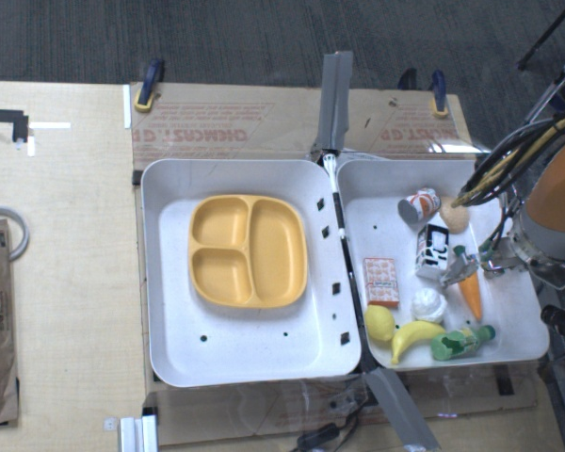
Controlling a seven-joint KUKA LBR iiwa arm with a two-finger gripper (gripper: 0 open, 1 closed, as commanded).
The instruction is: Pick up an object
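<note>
Several small items crowd the right bin (518,347); task names no single one. Orange carrot (472,295) lies near the bin's right wall, point toward the front edge, directly below and touching or just under the gripper (460,269). Gripper sits low in the bin between the carrot and a black-and-white carton (434,250); cannot tell whether it is open or closed, nothing clearly held. White round piece (427,303) just beside the carrot, left of it. Banana (414,335) and lemon (380,322) at the front edge, touching; green bottle (462,342) beside the banana in the front right corner. Red-and-white box (382,282) flat near the bin's left wall. Tipped can (419,203) and a tan egg-like thing (455,217) toward the back. Left bin (160,281) carries a yellow divided plate (249,250), centred. Arm (546,210) enters over the right wall.
</note>
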